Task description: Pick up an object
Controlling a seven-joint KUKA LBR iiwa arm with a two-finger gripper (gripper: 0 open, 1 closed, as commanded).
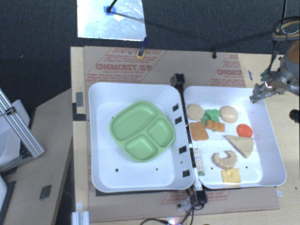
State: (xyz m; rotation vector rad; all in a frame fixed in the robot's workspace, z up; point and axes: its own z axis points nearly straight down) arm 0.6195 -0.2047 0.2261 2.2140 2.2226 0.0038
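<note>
The right white bin [267, 125] holds several toy foods: a tan bun [195, 111], a green leafy piece [212, 115], a pale round roll [228, 113], a red tomato [244, 130], orange carrot pieces [216, 125], a brown toast slice [198, 131], a beige wedge [241, 145], a croissant-like piece [225, 159] and a yellow cheese square [230, 175]. My gripper [258, 95] hangs at the bin's far right corner, above the rim, apart from all the foods. Nothing shows between its fingers.
The left white bin [108, 172] carries a green three-compartment plate [143, 131]. A black divider strip [183, 125] runs between the bins. A shiny metal sheet [111, 14] lies at the back. An aluminium frame [16, 125] stands at the far left.
</note>
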